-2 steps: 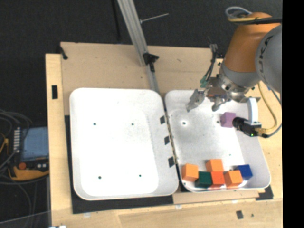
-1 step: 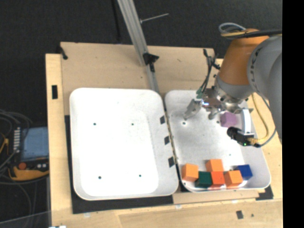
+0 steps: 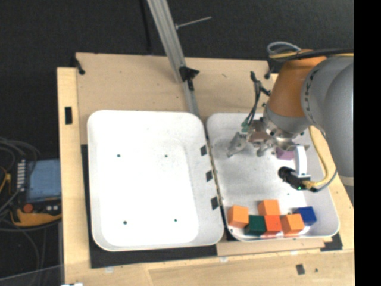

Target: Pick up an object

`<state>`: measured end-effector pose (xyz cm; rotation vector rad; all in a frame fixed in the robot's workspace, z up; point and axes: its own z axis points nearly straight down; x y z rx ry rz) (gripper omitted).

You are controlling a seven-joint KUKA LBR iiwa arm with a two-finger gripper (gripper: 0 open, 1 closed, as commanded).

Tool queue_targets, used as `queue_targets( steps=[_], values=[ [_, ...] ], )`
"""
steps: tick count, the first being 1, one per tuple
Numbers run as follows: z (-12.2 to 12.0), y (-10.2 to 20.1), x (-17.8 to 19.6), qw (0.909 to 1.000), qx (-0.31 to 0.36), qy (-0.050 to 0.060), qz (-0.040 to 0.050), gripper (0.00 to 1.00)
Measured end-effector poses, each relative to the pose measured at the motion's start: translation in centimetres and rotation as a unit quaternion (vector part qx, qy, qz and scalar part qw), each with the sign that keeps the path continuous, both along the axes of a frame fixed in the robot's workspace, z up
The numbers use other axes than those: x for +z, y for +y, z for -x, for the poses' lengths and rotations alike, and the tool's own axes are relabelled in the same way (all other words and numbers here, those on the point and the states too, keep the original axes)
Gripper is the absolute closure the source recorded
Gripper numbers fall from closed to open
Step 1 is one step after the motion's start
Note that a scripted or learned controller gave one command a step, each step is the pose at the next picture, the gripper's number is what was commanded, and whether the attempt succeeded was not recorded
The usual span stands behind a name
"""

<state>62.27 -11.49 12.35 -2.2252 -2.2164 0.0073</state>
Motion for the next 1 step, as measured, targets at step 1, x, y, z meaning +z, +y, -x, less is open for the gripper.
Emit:
queue_targets(
  steps=[1],
  values=[
    [-0.21,0.04,1.42,1.0,-0.003,-0.004,-0.0013,1.0]
  ],
)
